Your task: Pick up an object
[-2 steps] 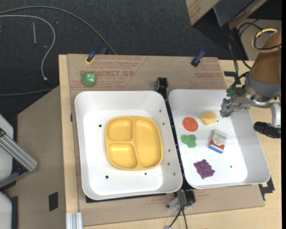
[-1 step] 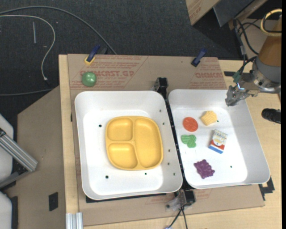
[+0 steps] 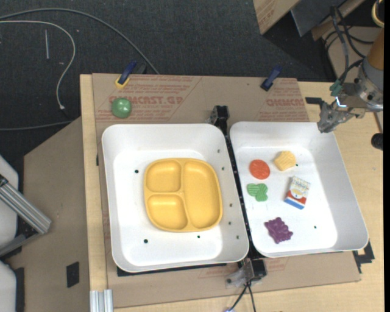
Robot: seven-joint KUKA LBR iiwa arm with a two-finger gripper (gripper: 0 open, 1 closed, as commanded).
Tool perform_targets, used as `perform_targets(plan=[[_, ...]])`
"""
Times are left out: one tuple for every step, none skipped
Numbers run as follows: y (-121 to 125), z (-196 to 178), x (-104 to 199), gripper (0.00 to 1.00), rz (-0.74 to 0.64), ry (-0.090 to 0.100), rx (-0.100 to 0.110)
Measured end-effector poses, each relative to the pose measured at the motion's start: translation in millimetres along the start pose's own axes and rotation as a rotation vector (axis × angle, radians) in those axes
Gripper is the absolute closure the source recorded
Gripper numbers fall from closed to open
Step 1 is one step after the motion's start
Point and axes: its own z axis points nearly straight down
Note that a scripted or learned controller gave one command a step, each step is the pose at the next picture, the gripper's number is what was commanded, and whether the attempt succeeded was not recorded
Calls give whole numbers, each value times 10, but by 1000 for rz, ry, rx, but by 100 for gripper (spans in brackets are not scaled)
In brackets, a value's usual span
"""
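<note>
A divided plate lies in the left bin; five small items lie in the right bin.

Dark grey carpet floor with a thin white cable looping top left. Cardboard-covered tabletop, two blue clamps on its far edge. Cardboard box top right, aluminium rail at left. Even, flat light.

glossy yellow plastic tray
</note>
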Motion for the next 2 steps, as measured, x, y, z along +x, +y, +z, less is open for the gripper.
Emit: perform_targets(plan=[[-92,65,565,100,-3,4,10],[-263,30,1089,100,-4,5,9]])
